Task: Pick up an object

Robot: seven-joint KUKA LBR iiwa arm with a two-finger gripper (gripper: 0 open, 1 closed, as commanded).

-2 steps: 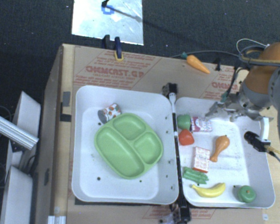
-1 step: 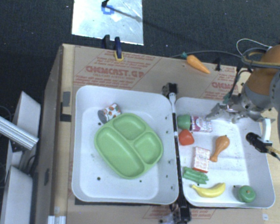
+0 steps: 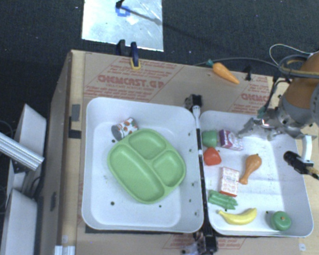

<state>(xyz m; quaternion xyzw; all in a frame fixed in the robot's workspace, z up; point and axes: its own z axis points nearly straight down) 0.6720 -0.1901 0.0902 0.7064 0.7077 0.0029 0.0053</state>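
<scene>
bench (image 3: 153, 78) lying brown under two white bins, dark floor around | purple packet (image 3: 229, 140) lying beside green ball (image 3: 209, 138) | my pincer (image 3: 242, 131) hovering there, grip unclear

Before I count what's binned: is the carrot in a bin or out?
Out. The carrot lies on the brown board behind the right bin, beyond its far rim.

Bench (image 3: 153, 78): two white bins (image 3: 99, 146), carrot (image 3: 226, 73).

Dark carpet floor (image 3: 225, 24), cardboard-topped bench (image 3: 169, 80)
</scene>
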